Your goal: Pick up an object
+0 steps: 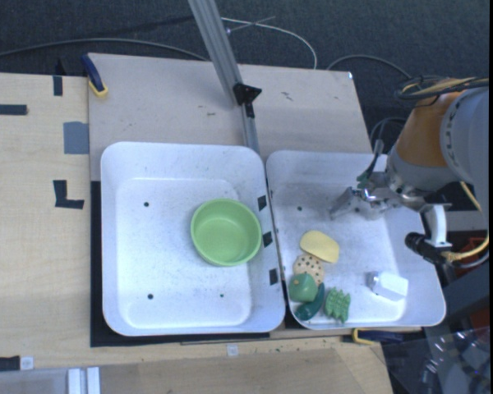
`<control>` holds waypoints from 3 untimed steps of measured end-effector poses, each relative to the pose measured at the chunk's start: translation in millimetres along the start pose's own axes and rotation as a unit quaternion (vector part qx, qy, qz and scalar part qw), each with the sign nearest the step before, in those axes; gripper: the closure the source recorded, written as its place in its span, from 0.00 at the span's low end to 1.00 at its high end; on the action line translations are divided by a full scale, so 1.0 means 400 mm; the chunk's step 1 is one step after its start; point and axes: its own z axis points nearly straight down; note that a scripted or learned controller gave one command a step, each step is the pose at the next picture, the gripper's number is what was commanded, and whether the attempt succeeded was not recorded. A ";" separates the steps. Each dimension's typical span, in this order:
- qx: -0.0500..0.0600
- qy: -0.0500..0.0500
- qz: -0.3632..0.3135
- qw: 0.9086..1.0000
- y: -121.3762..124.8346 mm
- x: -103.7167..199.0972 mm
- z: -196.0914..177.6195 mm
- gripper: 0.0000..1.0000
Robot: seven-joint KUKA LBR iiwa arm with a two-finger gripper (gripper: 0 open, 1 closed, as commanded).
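Green bowl (226,232) in L bin (123,220), alone

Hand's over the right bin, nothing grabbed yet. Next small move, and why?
Probably shift the hand toward the near side of the right bin, over the yellow piece. The hand sits above bare bin floor with nothing between its fingers, while the objects cluster nearer the front: the yellow piece, a green toy and a small white block. The yellow piece lies closest.
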 end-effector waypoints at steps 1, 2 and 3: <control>-0.003 0.000 -0.001 1.000 0.004 0.001 -0.035 1.00; -0.005 0.000 0.000 1.000 -0.018 0.009 -0.159 1.00; -0.006 -0.001 0.000 1.000 -0.036 0.002 -0.275 1.00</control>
